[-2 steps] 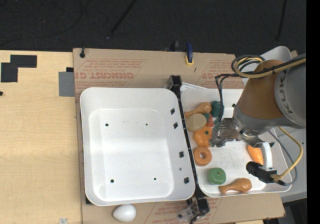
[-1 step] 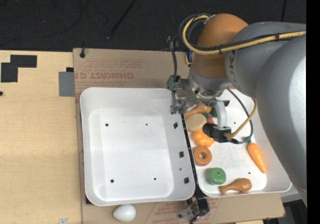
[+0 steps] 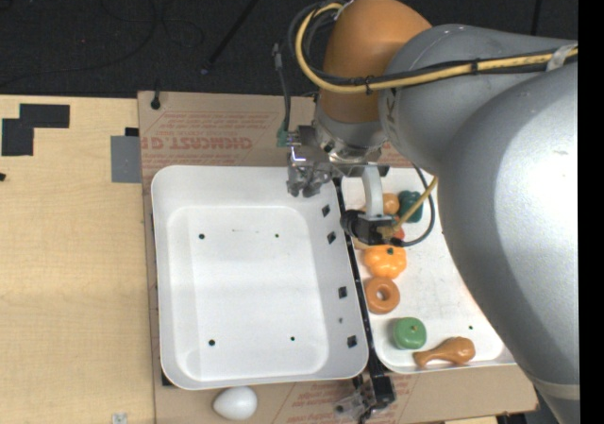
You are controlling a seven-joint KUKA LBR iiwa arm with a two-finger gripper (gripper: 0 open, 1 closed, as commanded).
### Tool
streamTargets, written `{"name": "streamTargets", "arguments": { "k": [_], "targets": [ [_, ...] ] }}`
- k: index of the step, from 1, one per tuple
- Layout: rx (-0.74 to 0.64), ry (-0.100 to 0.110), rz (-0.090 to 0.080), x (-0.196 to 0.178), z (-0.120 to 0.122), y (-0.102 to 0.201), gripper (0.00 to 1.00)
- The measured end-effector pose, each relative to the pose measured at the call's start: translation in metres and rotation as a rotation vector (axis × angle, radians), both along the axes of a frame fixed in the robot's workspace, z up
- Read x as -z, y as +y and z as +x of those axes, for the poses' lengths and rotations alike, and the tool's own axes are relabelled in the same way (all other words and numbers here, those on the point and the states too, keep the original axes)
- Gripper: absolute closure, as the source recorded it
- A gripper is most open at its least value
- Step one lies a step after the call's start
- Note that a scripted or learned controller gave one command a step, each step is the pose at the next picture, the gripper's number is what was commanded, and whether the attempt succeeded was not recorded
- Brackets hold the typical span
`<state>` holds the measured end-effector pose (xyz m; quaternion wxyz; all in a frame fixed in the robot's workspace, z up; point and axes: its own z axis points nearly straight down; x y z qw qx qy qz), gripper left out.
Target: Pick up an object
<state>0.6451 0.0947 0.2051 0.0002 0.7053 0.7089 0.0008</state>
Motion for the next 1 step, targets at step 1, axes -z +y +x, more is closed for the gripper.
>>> {"name": "streamTargets", "arguments": {
  "k": [1],
  "targets": [
    [0.0,0.003,0.0,-0.0027,-0.0016,0.0675,1.0]
  ]
}}
